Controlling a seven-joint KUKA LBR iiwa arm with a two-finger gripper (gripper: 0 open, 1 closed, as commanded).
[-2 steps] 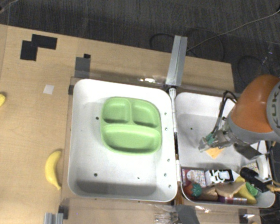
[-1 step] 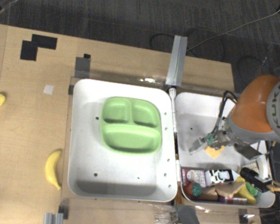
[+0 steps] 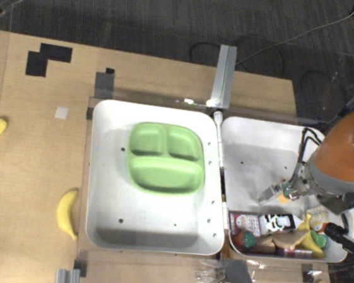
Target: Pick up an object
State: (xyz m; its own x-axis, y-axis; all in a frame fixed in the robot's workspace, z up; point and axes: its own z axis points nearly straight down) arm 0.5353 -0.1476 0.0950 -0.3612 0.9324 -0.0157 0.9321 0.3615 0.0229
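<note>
We reckon our grey two-finger gripper (image 3: 280, 190), fingers spread and empty, needs dropping onto the colourful clutter pile (image 3: 281, 232) below it.

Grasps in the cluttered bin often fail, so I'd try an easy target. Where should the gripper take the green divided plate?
Grip the green divided plate at its right rim, coming straight down. It lies flat and alone in the left bin, so its raised edge is probably the only thin part.

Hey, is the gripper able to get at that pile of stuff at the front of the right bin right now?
Probably yes. The gripper hangs in the right bin just behind the pile, with bare floor between them.
</note>
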